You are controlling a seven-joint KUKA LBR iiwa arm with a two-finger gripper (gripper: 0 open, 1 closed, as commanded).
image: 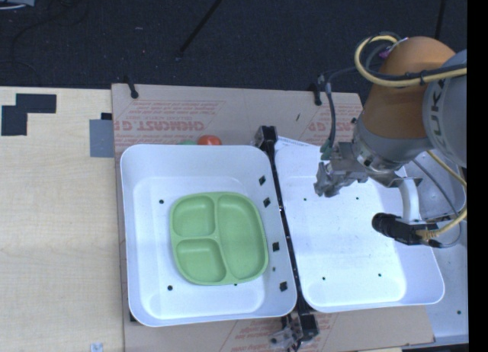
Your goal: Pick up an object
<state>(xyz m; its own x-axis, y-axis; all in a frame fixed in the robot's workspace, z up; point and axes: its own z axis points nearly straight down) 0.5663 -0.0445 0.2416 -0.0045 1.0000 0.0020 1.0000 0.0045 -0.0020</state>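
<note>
The green plate, split into three sections, lies flat in the middle of the left bin, a little toward that bin's near edge. Its long axis runs roughly from the bin's far edge to its near edge. My pincer hangs over the far left part of the right bin, just past the divider between the two. I judge the plate lies to the pincer's left and nearer the surface's front edge. I see nothing between the pincer's tips; how wide it stands I cannot tell.
</note>
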